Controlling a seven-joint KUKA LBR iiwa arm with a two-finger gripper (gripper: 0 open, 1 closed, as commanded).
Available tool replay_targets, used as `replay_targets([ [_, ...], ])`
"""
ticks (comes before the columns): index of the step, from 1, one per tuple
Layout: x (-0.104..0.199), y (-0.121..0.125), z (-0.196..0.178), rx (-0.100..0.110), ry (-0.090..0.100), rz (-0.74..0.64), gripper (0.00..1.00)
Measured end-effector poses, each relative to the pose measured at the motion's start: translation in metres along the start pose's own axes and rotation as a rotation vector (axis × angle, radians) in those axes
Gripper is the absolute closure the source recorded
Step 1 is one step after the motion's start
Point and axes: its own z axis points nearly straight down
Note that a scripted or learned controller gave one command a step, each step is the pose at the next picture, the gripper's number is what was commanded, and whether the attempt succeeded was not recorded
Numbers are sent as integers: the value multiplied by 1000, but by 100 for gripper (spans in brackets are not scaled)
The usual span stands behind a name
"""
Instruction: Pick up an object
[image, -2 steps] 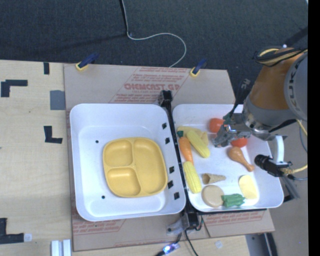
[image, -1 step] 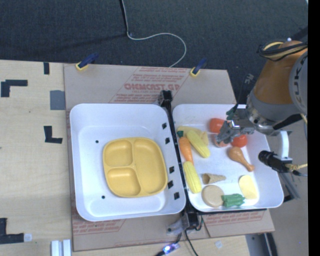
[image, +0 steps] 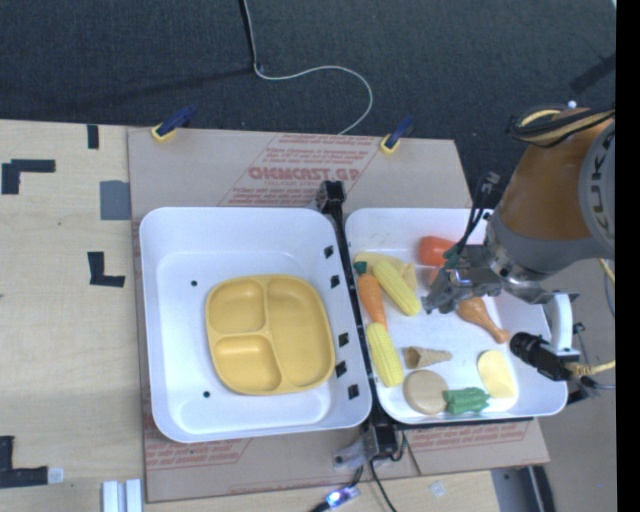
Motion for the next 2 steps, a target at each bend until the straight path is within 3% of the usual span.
replay_targets([
  [1,33,-30,19,3,0,0,100],
  [2,26,-29,18,-1,-1,1,100],
])
